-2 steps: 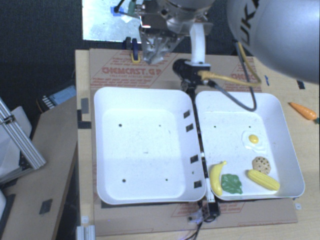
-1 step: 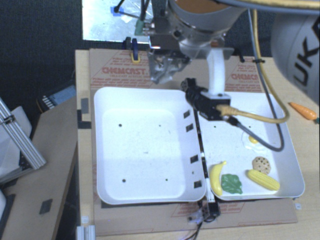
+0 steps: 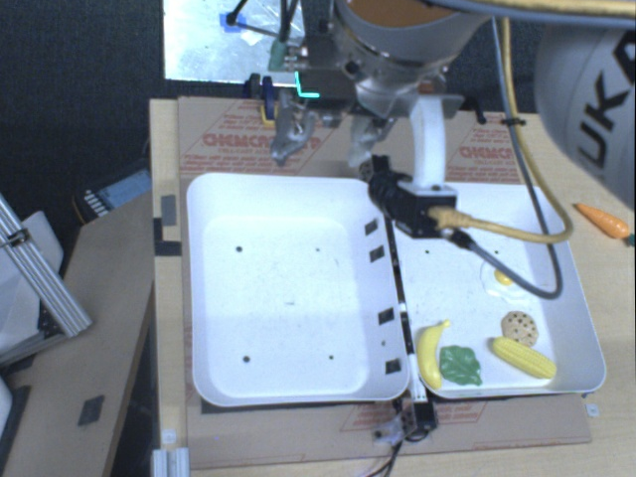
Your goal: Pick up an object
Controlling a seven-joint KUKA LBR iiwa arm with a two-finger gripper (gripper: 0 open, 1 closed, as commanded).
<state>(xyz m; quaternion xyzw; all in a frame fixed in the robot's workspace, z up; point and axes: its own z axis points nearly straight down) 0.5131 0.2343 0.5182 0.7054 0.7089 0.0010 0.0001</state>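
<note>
My gripper hangs over the back rim of the left bin. Its two fingers stand well apart, open, with nothing between them. The objects lie in the right bin, far from the gripper: a yellow banana by the divider, a green leafy piece touching it, a yellow corn cob, a round cookie and a small fried egg further back. A thick cable partly crosses the egg.
A yellow hose and black cable loop from the wrist over the right bin's back half. An orange carrot lies on the bench outside the right bin. Cardboard lines the bench under both bins.
</note>
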